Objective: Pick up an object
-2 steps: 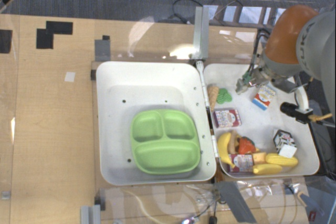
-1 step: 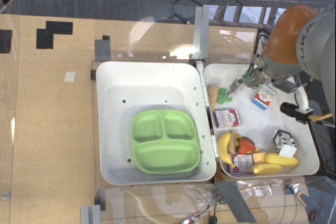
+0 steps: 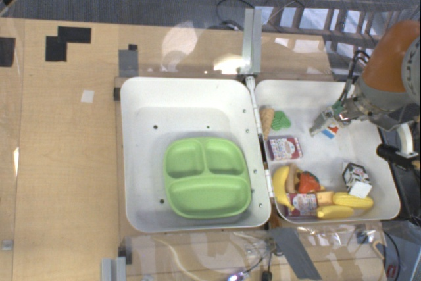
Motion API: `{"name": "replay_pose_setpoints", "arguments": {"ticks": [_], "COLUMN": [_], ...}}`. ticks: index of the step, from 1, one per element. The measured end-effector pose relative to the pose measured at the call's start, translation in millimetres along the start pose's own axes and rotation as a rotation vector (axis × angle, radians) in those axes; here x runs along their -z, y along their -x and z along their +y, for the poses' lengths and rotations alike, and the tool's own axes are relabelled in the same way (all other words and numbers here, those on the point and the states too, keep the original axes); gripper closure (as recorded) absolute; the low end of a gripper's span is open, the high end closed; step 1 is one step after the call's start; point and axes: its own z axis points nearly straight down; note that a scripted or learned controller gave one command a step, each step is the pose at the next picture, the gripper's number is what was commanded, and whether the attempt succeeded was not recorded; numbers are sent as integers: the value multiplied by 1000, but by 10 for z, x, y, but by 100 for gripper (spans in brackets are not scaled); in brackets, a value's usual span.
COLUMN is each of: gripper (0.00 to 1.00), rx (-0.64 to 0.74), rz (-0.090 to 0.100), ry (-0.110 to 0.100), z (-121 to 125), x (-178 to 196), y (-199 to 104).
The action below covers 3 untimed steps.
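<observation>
Two white bins (image 3: 197, 92) share the bench; over the right one, the gripper (image 3: 327, 125) pinches a small red-and-blue item (image 3: 331, 131) between closed fingers.

**benchrat:** so what does the arm (image 3: 395, 69) actually look like from up top?

**kuka_fan:** chunky rounded grey casing with a fat orange band (image 3: 388, 56) above the wrist. Thin dark cables run down beside it. The gripper (image 3: 327, 123) end is small, silvery-grey metal, with bits of red and blue right at the tip. Black piece sticks out lower right.
</observation>
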Motion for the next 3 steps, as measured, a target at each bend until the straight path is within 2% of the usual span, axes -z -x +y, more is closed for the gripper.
{"name": "replay_pose_setpoints", "arguments": {"ticks": [1,2,3], "gripper": [0,100,0], "rx": [3,10,11], "rz": [-5,-9,-8], "ry": [11,24,23], "z": [223,280,278], "x": [-142,20,16], "y": [255,239,239]}}
